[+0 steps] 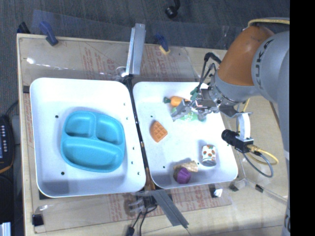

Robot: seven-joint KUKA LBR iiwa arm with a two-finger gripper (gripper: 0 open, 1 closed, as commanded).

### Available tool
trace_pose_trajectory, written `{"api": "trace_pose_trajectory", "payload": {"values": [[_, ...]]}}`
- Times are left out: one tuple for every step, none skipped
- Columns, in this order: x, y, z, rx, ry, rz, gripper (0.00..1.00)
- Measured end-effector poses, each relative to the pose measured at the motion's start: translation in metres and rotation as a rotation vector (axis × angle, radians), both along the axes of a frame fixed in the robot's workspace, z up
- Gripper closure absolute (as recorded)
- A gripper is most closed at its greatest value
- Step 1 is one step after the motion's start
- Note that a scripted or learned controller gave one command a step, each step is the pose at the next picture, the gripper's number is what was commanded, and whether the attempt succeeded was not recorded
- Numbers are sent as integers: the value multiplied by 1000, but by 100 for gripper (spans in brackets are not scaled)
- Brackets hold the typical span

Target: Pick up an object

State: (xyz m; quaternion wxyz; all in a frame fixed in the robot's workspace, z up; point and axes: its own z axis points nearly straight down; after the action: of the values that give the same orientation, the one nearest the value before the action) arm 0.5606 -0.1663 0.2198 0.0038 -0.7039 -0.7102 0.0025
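**Camera view: the tool is low over the small orange piece in the right bin**

Camera view shows the desk (206,53) with two white bins on it. The left bin (44,97) carries a blue divided tray (93,141). The right bin (147,95) carries the small things, and the arm (256,53) reaches in over its far right corner.

The tool (193,107) is down among a few things near the far edge of the right bin. Just beside it, toward the wall between the bins, lies a small orange piece (175,101), and a grey-green thing (181,113) lies under or against the tool. I cannot tell if the tool is spread or pressed together, because the wrist and the clutter cover it, and I do not see any thing clearly between its parts.

The orange piece seems the nearest candidate. It looks like a light toy of hard plastic, round and smooth, so it may roll or slip away when it is pushed from one side. I would take it across its narrow middle, with the tool centred over it, and not at the end.

The other choices lie well apart. An orange waffle-like piece (158,131) is near the middle of the bin: flat, stiff, and best taken by its edges. A small spotted cup (208,155) near the right wall is light and could tip. A purple toy (182,174) with a beige part lies near the front edge.
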Motion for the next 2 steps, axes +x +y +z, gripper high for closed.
{"api": "trace_pose_trajectory", "payload": {"values": [[21,13,-132,-1,-2,2,0],[20,14,-126,0,4,5,100]]}}
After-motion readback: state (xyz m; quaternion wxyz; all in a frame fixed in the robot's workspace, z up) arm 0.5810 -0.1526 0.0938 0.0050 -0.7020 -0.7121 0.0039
